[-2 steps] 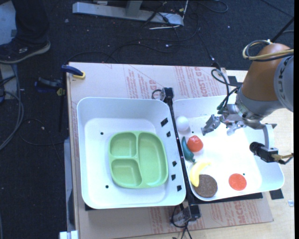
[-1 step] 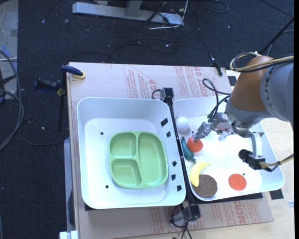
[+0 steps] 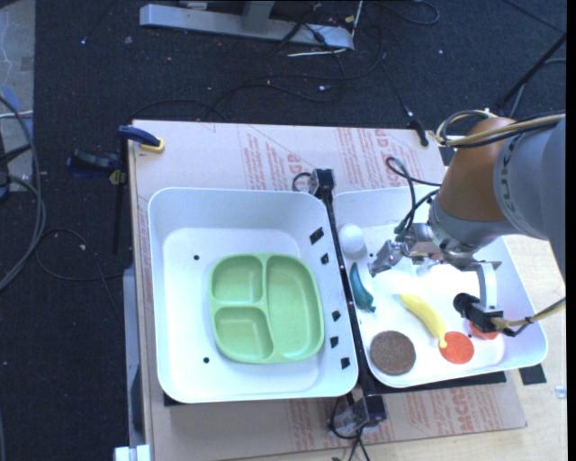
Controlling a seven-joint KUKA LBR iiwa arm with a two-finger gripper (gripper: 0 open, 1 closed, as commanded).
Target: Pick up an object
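A dark speckled carpet floor [image 3: 72,81] surrounds the pale board worktop [image 3: 243,153]. Black cables [image 3: 27,225] trail across it, and a grey metal bar [image 3: 234,25] lies at the top.

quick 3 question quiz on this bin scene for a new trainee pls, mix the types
1. True or false: the green divided plate lies in the left bin.
2. Which item sits nearest the banana? A) brown disc B) white ball C) blue clamp
3. Fill in: the gripper hovers over the ___ bin.

Key: 1 true; 2 A; 3 right.
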